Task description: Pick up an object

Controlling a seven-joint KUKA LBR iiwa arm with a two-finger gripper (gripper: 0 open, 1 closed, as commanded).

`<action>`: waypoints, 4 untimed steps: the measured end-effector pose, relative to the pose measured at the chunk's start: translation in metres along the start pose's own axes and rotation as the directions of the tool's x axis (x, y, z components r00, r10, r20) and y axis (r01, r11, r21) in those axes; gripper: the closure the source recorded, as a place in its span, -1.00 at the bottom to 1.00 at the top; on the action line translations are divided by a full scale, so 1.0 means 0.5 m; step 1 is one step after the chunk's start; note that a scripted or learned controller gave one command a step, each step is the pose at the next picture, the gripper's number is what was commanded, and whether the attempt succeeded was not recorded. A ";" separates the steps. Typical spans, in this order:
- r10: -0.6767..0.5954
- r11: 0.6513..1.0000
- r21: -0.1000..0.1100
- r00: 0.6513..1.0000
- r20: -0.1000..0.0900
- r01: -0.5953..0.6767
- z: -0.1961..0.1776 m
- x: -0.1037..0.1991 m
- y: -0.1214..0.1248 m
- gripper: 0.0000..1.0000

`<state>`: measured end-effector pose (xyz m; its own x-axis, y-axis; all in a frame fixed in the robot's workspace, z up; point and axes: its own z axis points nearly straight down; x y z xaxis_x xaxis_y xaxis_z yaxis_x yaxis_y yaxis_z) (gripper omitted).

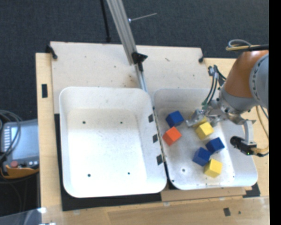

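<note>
My gripper (202, 119) is down low in the right bin (241, 177), right at the upper yellow block (204, 130). It touches that block or sits just above it. How the tool is set, wide or narrow, I cannot tell, because the metal parts run together from up here. So I will not say I hold the block.

The arm (243, 81) comes in from the right and bends down over the bin. I think it stands so steep so that it can drop straight onto 1 block and not bump the others.

Around the yellow block there are 5 more blocks. A blue block (174, 118) is to the left and a bit higher. An orange block (172, 135) is just below that one. 2 more blue blocks, the blue pair (209, 151), sit close together below the gripper, and a second yellow block (213, 168) lies just under them.

The left bin (72, 102) sits beside the right one. A thin metal pole (124, 29) leans in from the top, and a grey box with cables (16, 144) sits off the bench on the left.

I judge the pick is at the grab step, not done yet.
</note>
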<state>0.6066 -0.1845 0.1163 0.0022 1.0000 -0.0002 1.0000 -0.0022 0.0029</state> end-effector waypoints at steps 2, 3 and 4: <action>-0.005 1.000 -0.005 1.000 0.002 0.005 -0.149 -0.004 0.007 1.00; -0.006 1.000 -0.006 1.000 0.003 0.006 -0.278 -0.011 0.020 1.00; -0.008 1.000 -0.003 1.000 0.002 0.008 -0.347 -0.014 0.023 1.00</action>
<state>0.6174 -0.1915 0.2899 -0.0062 1.0000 -0.0019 1.0000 0.0063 0.0061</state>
